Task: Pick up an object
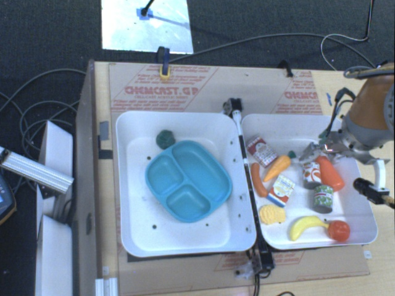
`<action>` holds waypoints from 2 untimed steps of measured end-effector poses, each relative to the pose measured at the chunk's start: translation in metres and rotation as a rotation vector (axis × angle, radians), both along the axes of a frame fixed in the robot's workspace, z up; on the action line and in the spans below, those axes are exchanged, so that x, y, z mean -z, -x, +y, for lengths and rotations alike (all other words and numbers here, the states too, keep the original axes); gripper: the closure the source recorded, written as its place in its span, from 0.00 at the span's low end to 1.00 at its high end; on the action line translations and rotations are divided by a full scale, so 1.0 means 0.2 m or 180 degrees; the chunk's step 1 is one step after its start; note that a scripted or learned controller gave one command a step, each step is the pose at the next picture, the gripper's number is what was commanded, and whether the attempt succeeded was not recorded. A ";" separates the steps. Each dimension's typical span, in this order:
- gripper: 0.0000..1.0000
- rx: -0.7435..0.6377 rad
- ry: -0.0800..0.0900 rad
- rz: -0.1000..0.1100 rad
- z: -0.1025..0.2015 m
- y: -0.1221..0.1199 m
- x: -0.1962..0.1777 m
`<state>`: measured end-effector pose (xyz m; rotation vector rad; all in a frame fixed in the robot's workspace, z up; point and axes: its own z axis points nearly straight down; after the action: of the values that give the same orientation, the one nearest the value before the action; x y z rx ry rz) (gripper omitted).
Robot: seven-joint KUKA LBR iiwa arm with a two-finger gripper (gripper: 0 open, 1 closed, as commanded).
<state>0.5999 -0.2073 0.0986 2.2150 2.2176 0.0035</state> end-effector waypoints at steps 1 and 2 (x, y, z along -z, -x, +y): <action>0.00 -0.0010 -0.0005 0.0002 0.01 -0.27 -0.30; 0.00 -0.0010 -0.0007 0.0007 0.00 -0.35 -0.43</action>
<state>0.6694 -0.2064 0.1838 2.2136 2.2235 0.0035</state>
